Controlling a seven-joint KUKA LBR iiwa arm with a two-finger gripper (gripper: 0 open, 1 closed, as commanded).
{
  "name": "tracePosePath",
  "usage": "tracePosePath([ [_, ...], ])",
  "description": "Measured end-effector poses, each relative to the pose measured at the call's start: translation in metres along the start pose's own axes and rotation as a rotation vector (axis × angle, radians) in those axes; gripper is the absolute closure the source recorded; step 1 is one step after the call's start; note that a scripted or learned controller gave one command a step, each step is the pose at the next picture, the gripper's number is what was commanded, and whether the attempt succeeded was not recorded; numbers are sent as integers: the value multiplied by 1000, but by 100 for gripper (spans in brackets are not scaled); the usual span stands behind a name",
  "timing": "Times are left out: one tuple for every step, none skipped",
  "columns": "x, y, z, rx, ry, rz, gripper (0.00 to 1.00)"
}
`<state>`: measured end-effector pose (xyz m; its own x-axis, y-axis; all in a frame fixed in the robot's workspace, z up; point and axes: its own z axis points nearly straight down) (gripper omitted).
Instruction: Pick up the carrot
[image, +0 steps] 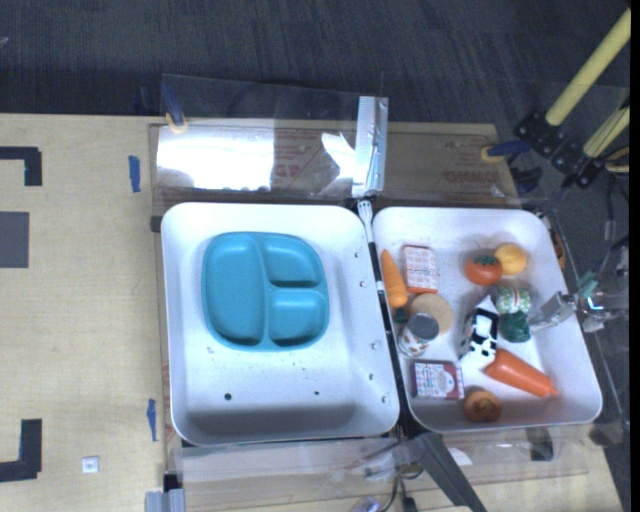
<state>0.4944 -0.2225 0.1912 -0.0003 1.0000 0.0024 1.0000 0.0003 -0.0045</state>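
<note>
Claw (585, 300) state can't tell, prob. at bin's rt rim; carrot (518, 372) crowded by cow toy (482, 335), mis-grab risk.

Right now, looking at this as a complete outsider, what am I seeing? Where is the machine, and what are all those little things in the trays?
You are looking down at a slant from one fixed camera above a wooden bench. Two shallow white bins sit side by side. The left bin holds a blue divided plate. The right bin holds toy food: a large carrot, a smaller carrot near the divider, a tomato, a small can, little boxes and other pieces. The robot arm comes in from the right; the metal part at the right bin's edge looks like its gripper. Nothing appears held yet. Its job is picking up a carrot.
</note>
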Motion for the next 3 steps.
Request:
tracePosePath([
  [0, 0, -10, 0, 0, -1, 100],
  [0, 0, -9, 1, 0, 0, 0],
  [23, 47, 74, -30, -13, -183, 0],
])
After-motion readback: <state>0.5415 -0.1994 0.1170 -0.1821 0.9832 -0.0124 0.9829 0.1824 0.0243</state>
